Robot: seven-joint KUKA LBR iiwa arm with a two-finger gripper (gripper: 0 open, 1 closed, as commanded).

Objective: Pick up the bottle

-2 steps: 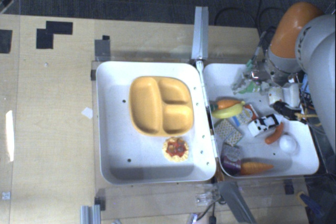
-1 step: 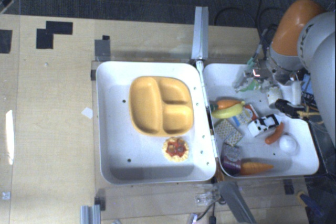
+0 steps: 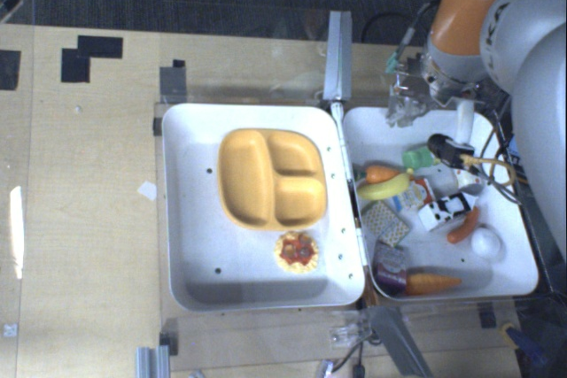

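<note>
My gripper [image 3: 406, 104] hangs over the far left corner of the right bin [image 3: 523, 279], above bare white floor, with nothing seen in it. The bin's clutter lies nearer the camera. A small pale item with red and blue marks [image 3: 419, 192] in the middle of the pile may be the bottle lying on its side; it is too small to tell for sure. Next to it are a green piece [image 3: 420, 158], a yellow banana [image 3: 384, 188] and a small carrot [image 3: 381, 173]. The gripper stands well apart from all of them.
The right bin also holds a grey checked pad [image 3: 386, 224], a purple eggplant [image 3: 391, 272], a long carrot [image 3: 431, 283], a red sausage [image 3: 462, 226], a white ball [image 3: 485, 242] and a black-and-white box [image 3: 446, 210]. The left bin [image 3: 186, 190] holds a yellow divided tray [image 3: 270, 177] and a small pizza toy [image 3: 298, 250].
</note>
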